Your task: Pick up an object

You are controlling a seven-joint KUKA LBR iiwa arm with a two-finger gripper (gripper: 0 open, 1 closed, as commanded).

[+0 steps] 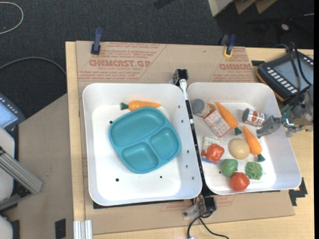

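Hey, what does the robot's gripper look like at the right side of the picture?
The gripper is small, grey and metallic, blurry at the right bin's edge. Thin dark cables run past the hardware behind it. Its finer markings are too small to tell.

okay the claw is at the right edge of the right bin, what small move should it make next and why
Probably lower slightly toward the nearest carrot. The claw sits at the right bin's right side with nothing visibly between its fingers, and that carrot lies just beside it, apart from the potato.
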